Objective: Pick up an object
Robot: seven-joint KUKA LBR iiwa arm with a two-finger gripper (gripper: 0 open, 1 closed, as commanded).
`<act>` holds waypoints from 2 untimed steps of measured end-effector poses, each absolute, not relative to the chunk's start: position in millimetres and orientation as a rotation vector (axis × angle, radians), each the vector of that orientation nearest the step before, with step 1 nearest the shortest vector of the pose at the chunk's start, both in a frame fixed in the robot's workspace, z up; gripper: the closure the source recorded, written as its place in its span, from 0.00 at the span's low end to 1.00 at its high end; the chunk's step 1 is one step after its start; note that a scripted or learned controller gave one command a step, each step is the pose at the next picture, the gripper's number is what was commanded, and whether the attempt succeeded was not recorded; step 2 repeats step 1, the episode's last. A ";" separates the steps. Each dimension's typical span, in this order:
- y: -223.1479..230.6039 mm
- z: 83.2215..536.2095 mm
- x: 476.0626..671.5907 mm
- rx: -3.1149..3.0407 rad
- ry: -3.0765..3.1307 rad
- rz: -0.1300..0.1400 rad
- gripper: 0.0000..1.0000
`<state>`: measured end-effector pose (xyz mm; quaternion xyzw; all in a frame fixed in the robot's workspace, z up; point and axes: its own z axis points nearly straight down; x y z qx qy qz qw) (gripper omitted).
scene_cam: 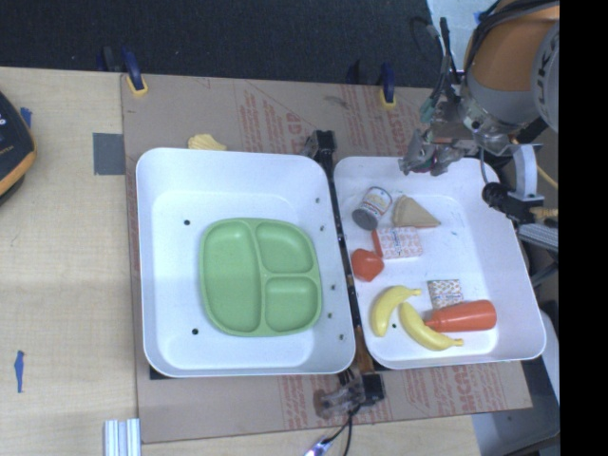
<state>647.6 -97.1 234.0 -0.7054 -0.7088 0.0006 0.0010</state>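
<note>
Over the far edge of the right bin (pixel 532 335), the end effector (pixel 429 160) hangs above the rim, nothing visibly between its tips, and honestly there's no telling from this slanted camera view whether it's spread or closed. The candidates all sit in that right bin: a small can (pixel 372 206) lying on its side, a tan wedge (pixel 414 214) just beside it, a red-and-white packet (pixel 400 244), a red spoon-like piece (pixel 366 263), two bananas (pixel 408 315) and an orange carrot (pixel 462 316) touching them near the front. The left bin (pixel 161 255) just has a green divided plate (pixel 259 275). Best bet is probably the can or the wedge, since they're nearest the tool; it'd want to come straight down, centred on one item, and stay away from the bin wall. The banana-carrot pile looks like a messier grab. The arm (pixel 508 60) reaches in from the right, orange band up high, wrist angled down toward the bin's back corner.
</note>
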 end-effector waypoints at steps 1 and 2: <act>-38.1 224.2 644.0 -2.212 -2.226 0.005 1.00; -38.1 224.2 644.0 -2.212 -2.226 0.005 1.00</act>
